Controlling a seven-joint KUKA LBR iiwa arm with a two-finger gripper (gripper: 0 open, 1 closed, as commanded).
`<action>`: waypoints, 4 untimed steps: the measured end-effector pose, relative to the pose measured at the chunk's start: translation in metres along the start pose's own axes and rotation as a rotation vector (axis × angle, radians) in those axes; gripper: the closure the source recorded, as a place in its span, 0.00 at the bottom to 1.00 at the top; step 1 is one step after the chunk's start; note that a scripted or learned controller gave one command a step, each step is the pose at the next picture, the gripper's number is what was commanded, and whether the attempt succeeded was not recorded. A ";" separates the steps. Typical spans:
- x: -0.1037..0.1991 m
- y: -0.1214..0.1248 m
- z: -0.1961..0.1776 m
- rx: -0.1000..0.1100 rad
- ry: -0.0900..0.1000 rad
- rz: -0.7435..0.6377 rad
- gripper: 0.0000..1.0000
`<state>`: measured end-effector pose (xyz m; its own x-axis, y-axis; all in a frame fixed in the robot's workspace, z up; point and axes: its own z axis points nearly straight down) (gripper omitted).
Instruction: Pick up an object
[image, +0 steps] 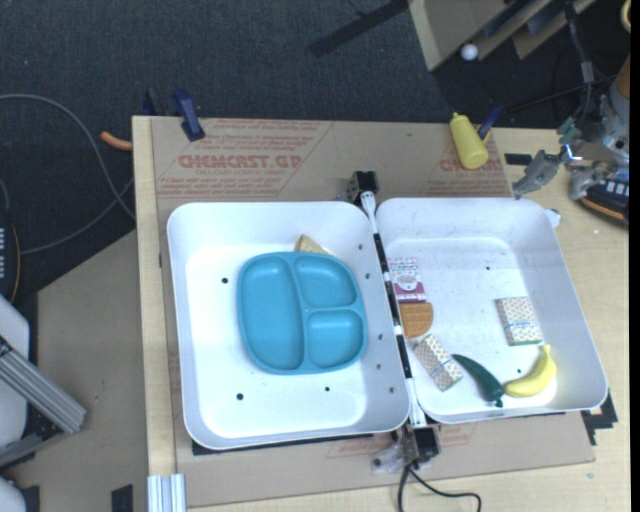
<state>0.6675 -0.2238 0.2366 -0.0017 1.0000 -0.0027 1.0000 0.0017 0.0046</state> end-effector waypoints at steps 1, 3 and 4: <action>0.002 -0.002 0.121 0.009 0.005 0.000 0.00; 0.069 -0.002 0.082 0.009 0.005 0.000 0.00; 0.001 -0.025 0.061 0.002 -0.001 0.003 0.00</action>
<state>0.6432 -0.2232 0.1754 0.0009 1.0000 -0.0033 1.0000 -0.0009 0.0022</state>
